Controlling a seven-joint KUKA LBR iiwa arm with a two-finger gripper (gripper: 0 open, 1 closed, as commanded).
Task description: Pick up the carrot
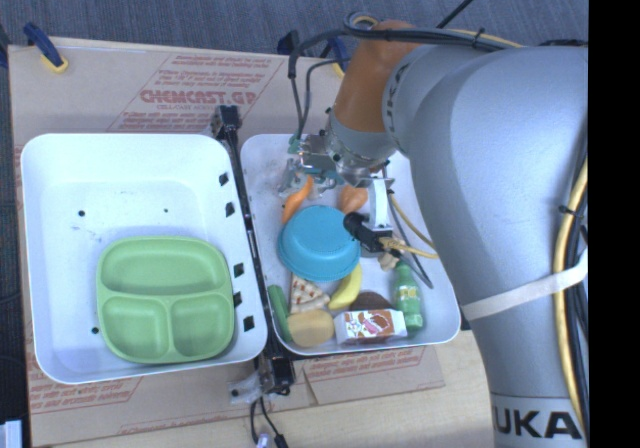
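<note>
The carrot (296, 203) is orange and lies in the back half of the right bin (262, 158), its lower end tucked behind the rim of a blue bowl (318, 242). A second orange piece (352, 199) shows just right of it; I cannot tell whether the two are one object. My gripper (318, 174) hangs low over the bin, directly above and touching or nearly touching the carrot's upper end. The orange band of the wrist (368, 86) and the grey arm cover the bin's right side.
In the right bin's front lie a banana (347, 288), a green bottle (406, 298), a red-and-white box (372, 326), a yellow block (310, 327) and a green cucumber (277, 311). A green divided plate (165, 298) sits in the left bin (60, 176).
</note>
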